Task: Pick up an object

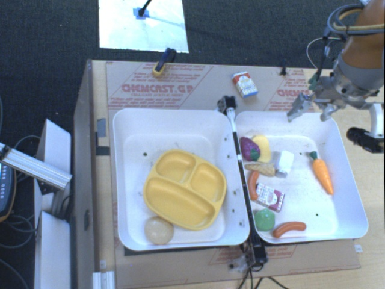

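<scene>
Your gripper (312, 108) hung above the right bin's (349, 161) far rim. Its fingers were apart (gripping nothing), clear of the carrot (322, 173).

We see bright, even light from above. The 2 white bins (180, 122) shine so hard that their rims wash out. A white sheet (143, 17) on the dark floor glares too. Shadows are soft and small. Everything looks a little fuzzy, and the arm (361, 47) is blurry.
</scene>
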Available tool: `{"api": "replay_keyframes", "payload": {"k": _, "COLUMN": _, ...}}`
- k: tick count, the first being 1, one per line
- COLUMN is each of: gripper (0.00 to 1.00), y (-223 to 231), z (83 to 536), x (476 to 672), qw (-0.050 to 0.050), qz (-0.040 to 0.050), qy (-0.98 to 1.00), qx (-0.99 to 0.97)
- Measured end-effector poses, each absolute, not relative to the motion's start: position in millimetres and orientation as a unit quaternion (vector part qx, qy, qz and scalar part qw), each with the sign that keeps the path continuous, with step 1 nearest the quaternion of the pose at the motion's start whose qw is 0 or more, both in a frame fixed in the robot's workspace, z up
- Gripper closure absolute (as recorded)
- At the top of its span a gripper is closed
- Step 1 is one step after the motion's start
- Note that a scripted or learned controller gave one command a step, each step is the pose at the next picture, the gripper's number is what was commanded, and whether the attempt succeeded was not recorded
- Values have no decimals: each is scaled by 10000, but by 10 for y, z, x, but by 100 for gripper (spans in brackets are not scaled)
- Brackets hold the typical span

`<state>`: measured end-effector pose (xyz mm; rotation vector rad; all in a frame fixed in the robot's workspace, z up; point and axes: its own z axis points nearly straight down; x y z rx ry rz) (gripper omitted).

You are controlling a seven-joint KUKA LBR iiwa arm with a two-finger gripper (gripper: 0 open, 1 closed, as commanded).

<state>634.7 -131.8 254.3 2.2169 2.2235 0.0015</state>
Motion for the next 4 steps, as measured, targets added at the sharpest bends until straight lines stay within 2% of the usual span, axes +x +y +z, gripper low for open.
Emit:
{"api": "replay_keyframes", "payload": {"k": 1, "gripper": 0, "y": -821, "z": 1492, "x": 6099, "qw": -4, "qz": -1, "qy": 7086, "qx": 7056}}
{"api": "replay_keyframes", "payload": {"k": 2, "gripper": 0, "y": -876, "z": 1019, "x": 5785, "qw": 91, "qz": 61, "qy": 7085, "qx": 7057}}
{"api": "replay_keyframes", "payload": {"k": 3, "gripper": 0, "y": -887, "z": 849, "x": 6669, "qw": 12, "qz": 10, "qy": 7086, "qx": 7056}}
{"api": "replay_keyframes", "payload": {"k": 4, "gripper": 100, "y": -889, "z": 961, "x": 6673, "qw": 9, "qz": 6, "qy": 7095, "qx": 7047}}
